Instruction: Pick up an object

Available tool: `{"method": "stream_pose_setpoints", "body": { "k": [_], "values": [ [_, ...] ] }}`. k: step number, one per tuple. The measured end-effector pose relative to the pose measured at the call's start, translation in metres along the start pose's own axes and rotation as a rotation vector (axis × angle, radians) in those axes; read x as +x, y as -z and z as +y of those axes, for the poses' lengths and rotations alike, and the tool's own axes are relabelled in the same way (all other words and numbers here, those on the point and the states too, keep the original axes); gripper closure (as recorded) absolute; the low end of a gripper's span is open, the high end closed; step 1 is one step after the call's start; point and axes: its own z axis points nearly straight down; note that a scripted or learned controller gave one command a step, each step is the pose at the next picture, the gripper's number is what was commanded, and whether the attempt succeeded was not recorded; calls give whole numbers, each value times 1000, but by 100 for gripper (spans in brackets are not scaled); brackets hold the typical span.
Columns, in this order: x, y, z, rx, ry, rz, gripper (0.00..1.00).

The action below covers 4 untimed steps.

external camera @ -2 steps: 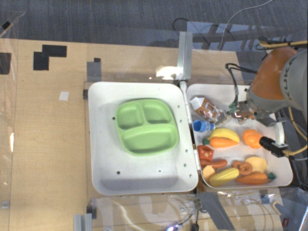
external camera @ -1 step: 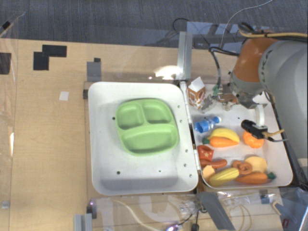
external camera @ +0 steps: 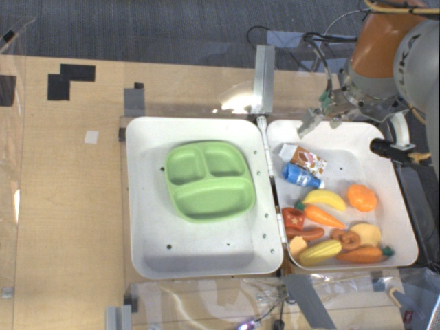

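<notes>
While nothing is lifted yet, I list the stock by its place from the banana [external camera: 325, 199], which lies mid-pile in the right bin [external camera: 410, 238]. Item: my gripper [external camera: 317, 117], well beyond the banana at the bin's far rim, poised above the wall; whether it is spread or pressed together I cannot tell, and nothing shows in it. Item: blue bottle [external camera: 300, 176] and brown packet [external camera: 306, 160], just beyond the banana, lying loose with bare floor about them, so the roomiest approach. Item: orange [external camera: 361, 197], right of the banana, also standing free. Item: carrot [external camera: 323, 216], touching the banana's near side, and the toys nearer still, crowded against the near wall, so poor clearance. Item: green plate [external camera: 210, 181], far left of the banana, in the left bin [external camera: 158, 249].
</notes>
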Motion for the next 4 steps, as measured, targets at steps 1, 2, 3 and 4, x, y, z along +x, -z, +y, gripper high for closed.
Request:
{"method": "stream_pose_setpoints", "body": {
  "k": [1,2,3,4],
  "values": [
    [-13,-75,-23,-30,-128,-10,0],
    [20,-103,-63,-7,-103,-2,0],
    [19,-90,-61,-14,-103,-5,100],
    [68,-12,14,28,-133,10,100]
  ]
}}
